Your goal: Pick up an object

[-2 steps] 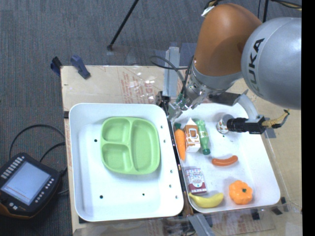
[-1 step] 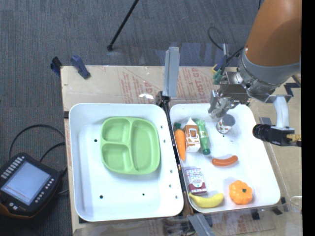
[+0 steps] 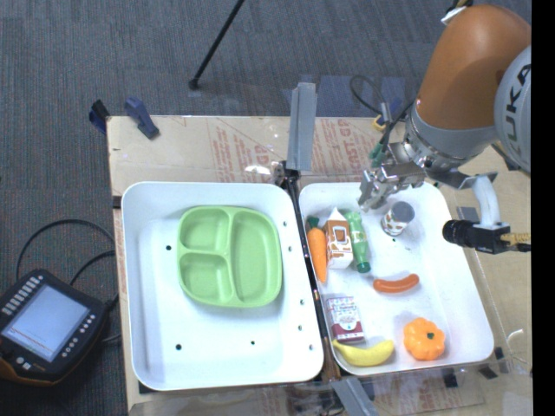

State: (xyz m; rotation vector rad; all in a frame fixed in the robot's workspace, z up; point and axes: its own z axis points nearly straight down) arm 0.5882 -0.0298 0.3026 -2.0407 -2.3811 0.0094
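Note:
My gripper (image 3: 376,191) hangs over the back of the right bin (image 3: 460,267), just behind a green bottle (image 3: 357,242) and left of a small silver can (image 3: 397,219). Beside the bottle lie an orange-and-white carton (image 3: 337,243) and a carrot (image 3: 317,255). Further forward are a red sausage (image 3: 396,283), a red carton (image 3: 344,317), a banana (image 3: 364,352) and an orange pumpkin (image 3: 424,338). I see nothing held in the gripper.
The left bin (image 3: 147,319) holds a green divided plate (image 3: 230,256). A grey upright post (image 3: 302,128) stands behind the wall between the two bins. A black cylinder (image 3: 473,233) sticks out over the right bin's right edge. A teach pendant (image 3: 48,323) lies on the floor at left.

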